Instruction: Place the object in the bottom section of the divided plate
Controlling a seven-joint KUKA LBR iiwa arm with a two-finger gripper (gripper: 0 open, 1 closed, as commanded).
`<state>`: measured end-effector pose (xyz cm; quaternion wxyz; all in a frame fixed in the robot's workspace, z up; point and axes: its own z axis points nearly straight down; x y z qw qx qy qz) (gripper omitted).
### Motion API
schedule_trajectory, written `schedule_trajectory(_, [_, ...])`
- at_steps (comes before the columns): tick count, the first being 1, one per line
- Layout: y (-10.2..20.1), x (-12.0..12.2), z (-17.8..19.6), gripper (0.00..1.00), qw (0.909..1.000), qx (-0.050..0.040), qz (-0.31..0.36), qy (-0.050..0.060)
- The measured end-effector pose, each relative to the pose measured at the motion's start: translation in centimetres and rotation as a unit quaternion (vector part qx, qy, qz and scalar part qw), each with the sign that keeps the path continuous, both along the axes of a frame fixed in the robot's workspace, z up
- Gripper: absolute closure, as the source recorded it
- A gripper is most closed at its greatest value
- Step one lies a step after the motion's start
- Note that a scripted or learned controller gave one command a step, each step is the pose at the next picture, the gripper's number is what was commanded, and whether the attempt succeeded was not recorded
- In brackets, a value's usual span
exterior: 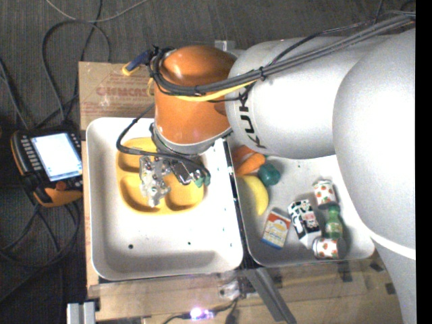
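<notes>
A yellow divided plate (pixel 132 193) lies in the left white bin (pixel 169 248), towards its far side. The arm's orange band and wrist hang over the plate and hide most of it. My gripper (pixel 154 182) points down over the middle of the plate, close to its surface. A small green thing (pixel 201 177) shows at the plate's right side, just right of the gripper. I cannot tell whether it is held or lies on the plate.
The right bin (pixel 358 252) holds an orange item (pixel 250 162), a teal ball (pixel 270 175), a banana (pixel 257 196), a small carton (pixel 275 229), a cow-patterned carton (pixel 304 216), a green bottle (pixel 332 221) and two strawberry cans (pixel 325 193). A handheld screen (pixel 54 155) sits left of the bench.
</notes>
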<state>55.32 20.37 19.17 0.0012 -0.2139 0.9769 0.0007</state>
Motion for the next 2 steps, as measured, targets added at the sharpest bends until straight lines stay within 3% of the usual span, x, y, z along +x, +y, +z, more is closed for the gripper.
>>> schedule_trajectory(1, [-0.45,4.88,-0.63,1.0,0.9476,0.0006,0.32,-0.001])
schedule_trajectory(2, [-0.38,4.86,-0.62,0.0,0.9474,0.0015,0.32,-0.001])
